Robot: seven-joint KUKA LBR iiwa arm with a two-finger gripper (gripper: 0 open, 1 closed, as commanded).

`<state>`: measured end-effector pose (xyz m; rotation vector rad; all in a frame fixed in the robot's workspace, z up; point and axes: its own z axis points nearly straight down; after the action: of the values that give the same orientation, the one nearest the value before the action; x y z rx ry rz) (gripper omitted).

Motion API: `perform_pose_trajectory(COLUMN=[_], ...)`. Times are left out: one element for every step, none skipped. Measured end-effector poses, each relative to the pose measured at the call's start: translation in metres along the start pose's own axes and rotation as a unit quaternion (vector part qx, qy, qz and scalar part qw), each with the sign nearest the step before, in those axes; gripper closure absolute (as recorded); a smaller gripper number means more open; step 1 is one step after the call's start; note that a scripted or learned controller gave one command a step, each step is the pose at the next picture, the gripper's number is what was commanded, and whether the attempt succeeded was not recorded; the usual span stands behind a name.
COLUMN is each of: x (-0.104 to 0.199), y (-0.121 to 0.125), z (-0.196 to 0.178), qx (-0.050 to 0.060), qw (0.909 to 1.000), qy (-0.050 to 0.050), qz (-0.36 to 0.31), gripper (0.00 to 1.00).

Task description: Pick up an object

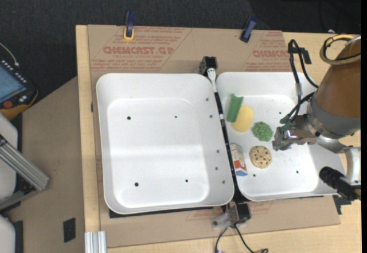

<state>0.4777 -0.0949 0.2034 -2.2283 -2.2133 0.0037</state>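
The right bin (298, 186) holds a green block (234, 107), a yellow lemon-like piece (243, 119), a green broccoli-like lump (262, 130), a round cookie (261, 157) and a small white carton (238, 161) against the bin's left wall. My gripper (285, 136) hangs low over the right bin, just right of the broccoli lump and above-right of the cookie. Its fingers are dark and small here, and nothing is visibly held between them.
The left bin (114, 189) lies beside the right one, with a black divider strip (221, 123) between them. Both rest on a cardboard sheet (143, 45) held by clamps at the far edge. Cables run over the right bin's far corner.
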Motion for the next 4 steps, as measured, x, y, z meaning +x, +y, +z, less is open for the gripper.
perform_pose_trajectory(x=[0.071, 0.039, 0.09, 0.07], y=[0.019, 0.0, 0.002, 0.015], z=[-0.145, -0.092, -0.223, -0.046], qx=[-0.01, 0.002, -0.01, 0.007], qw=[0.9999, 1.0, 0.9999, 1.0], qy=[0.001, 0.001, 0.001, 0.0], qz=[-0.008, -0.001, -0.007, -0.002], gripper=[1.0, 1.0, 1.0, 1.0])
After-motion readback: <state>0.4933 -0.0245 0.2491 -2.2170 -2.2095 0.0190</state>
